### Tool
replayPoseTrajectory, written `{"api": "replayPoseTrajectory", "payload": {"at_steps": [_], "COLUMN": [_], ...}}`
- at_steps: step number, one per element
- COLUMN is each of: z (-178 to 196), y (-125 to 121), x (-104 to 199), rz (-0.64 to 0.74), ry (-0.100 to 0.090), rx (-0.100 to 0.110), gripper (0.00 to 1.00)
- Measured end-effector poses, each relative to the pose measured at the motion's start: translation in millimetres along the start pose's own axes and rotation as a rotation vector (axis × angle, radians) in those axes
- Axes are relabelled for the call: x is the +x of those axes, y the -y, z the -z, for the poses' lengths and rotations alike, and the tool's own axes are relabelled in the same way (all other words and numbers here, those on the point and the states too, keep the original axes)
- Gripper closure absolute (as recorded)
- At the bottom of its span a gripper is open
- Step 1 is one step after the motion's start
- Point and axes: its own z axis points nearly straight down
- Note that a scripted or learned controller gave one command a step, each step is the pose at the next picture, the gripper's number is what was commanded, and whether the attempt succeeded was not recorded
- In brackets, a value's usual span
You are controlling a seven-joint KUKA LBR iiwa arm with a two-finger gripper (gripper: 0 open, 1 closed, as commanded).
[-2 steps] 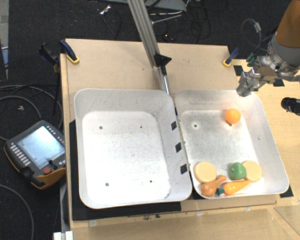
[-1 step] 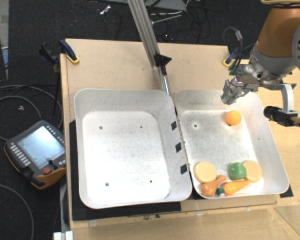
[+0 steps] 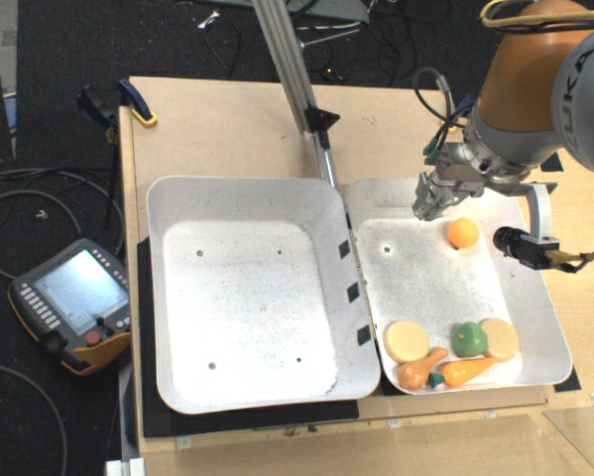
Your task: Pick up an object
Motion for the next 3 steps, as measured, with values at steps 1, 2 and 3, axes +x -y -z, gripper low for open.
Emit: {"api": "replayPoseTrajectory", "payload": {"at_steps": [1, 2, 3], "z": [-11.9, -21.9, -30.2], "y": [21.3, 40.7, 50.8], "x": [48.8, 105.4, 158.0], "rz": [0.001, 0.002, 0.002], "ry": [-0.001, -0.001, -0.001], "rx": [0.002, 0.002, 0.001], "gripper": [1.00, 1.00, 1.00]}}
